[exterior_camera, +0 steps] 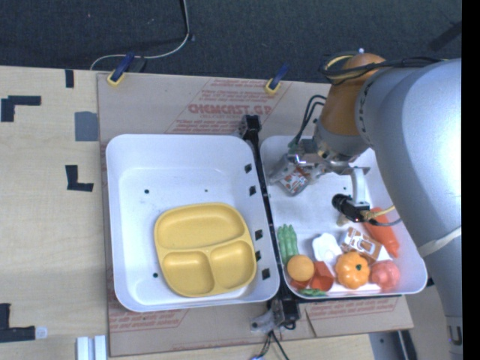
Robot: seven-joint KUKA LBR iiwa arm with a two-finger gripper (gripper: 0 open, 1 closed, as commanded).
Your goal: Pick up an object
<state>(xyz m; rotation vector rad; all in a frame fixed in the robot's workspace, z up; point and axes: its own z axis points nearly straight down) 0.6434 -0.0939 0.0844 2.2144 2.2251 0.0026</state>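
Pincer (300, 167) sits low at the 11 o'clock corner of the right bin (311, 214), right over a crumpled silver-and-red packet (295, 181). Cannot tell how wide the pincer is, or whether it has the packet; the wrist blocks that spot.

Likely target is the packet, lying alone near the divider wall and well apart from the food pile at 5 o'clock.

Doing the step well, as a judgement:
- centre over the packet's bulk, not its edge
- come straight down and close across the narrow side
- the wrapper looks thin and slippery, so it may fold or slide out
- lift slowly and check that it comes up
- stay off the bin wall at 9 o'clock of the packet

Counts:
- white bins: 2, side by side on the counter (45, 201)
- left bin (135, 172): 1 yellow three-section plate (202, 247)
- right bin:
  - packet: 1
  - green pod (287, 242): 1
  - orange (300, 268): 1
  - small pumpkin (353, 269): 1
  - carrot (384, 237): 1
  - pinkish-red fruit (387, 276): 1
  - red piece (322, 277): 1, type unclear
  - white piece (325, 246): 1
  - small printed carton (357, 239): 1

The pile items touch each other, so more could be hidden.
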